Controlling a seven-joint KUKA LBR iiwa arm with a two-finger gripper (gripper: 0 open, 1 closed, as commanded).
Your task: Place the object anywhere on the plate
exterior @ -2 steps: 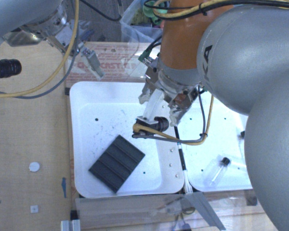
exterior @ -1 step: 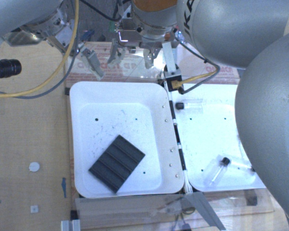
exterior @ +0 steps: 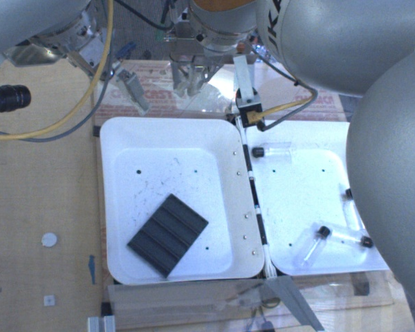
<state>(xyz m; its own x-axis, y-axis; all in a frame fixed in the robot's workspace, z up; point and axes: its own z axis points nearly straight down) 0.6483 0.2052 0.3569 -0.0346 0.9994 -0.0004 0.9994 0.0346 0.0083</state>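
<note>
The end effector (exterior: 189,80) is hanging above the worktop (exterior: 41,185) just beyond the far rim of the left bin (exterior: 117,144), its fingers seemingly close together with nothing between them, though glare is blurring the tips. The dark ribbed plate (exterior: 168,234) is lying flat in that bin's near part, well apart from it. Small clear vials with black caps (exterior: 312,244) are lying in the right bin (exterior: 297,185), apart from the plate.

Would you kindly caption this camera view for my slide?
Gripper above the bench behind two white bins; dark ridged plate left, clear vials right.

Dark ridged plate (exterior: 168,234) in left bin (exterior: 117,144); claw (exterior: 188,81) above bins' far edge.
</note>
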